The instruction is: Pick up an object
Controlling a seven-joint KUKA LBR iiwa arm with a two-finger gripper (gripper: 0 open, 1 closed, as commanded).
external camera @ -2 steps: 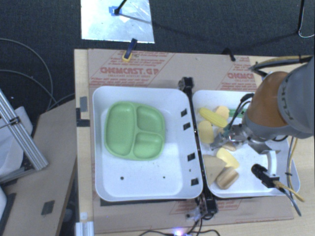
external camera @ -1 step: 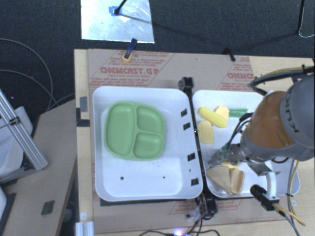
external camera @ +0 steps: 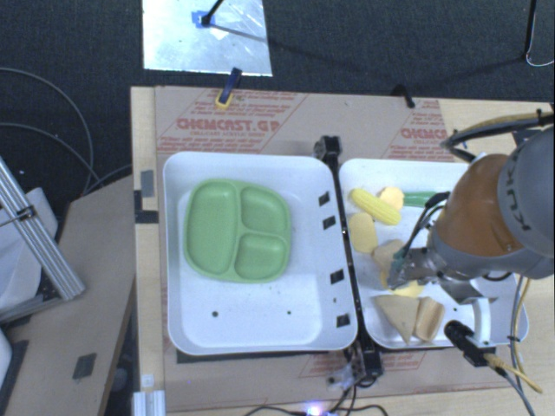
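Bench, two white bins. Right bin (external camera: 520, 323): gripper (external camera: 401, 271) lowered among food pieces; jaw state cannot be told. Corn cob (external camera: 375, 204) just beyond; green divided plate (external camera: 237, 230) well away, left bin (external camera: 260, 319).

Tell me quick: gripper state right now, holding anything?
Gripper: cannot be told from this view; it is low in the right bin among the yellow food pieces, with no object visibly held.
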